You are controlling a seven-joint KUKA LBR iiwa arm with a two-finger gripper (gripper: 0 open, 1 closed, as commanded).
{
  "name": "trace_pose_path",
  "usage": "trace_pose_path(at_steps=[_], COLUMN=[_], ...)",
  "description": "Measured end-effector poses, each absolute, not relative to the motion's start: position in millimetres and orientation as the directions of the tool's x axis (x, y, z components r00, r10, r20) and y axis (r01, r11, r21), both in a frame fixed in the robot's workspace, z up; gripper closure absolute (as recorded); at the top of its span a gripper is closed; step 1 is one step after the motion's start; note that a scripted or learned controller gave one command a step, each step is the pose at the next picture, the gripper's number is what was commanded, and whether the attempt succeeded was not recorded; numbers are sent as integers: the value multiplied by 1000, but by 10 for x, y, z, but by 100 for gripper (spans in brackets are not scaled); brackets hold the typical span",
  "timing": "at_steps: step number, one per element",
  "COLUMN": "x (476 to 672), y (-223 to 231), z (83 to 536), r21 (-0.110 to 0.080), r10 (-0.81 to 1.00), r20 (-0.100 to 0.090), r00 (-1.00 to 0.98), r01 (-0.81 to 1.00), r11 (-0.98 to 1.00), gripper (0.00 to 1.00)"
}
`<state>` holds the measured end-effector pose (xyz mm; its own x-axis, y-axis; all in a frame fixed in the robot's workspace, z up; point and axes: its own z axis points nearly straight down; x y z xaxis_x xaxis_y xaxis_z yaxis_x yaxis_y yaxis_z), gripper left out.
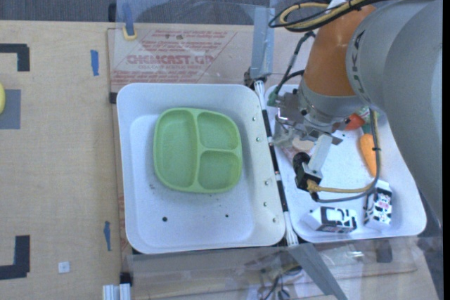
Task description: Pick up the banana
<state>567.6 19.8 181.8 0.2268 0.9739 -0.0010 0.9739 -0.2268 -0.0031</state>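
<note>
Banana is hard to place with certainty: I judge it is lying hidden under the grey-and-orange arm (337, 60), which is covering much of the shallow white right-hand bin (415, 221), so its long axis cannot be judged. The gripper (301, 142) is hanging over that bin's left part, with a small orange carrot (367, 152) lying apart from it. Whether the gripper is open or closed I cannot tell.

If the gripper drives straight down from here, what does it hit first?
The gripper likely meets bare floor of the right bin; the carrot lies aside. The arm hides the spot, so unsure.
</note>
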Motion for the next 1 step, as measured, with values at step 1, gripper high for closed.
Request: trace_pose_path(at_steps=[1], x=[5692], y=[1170], z=[1292], r21=[-9], r10=[955], r20=[-2], r00=[295], r01=[955], r11=[-295], gripper=[100])
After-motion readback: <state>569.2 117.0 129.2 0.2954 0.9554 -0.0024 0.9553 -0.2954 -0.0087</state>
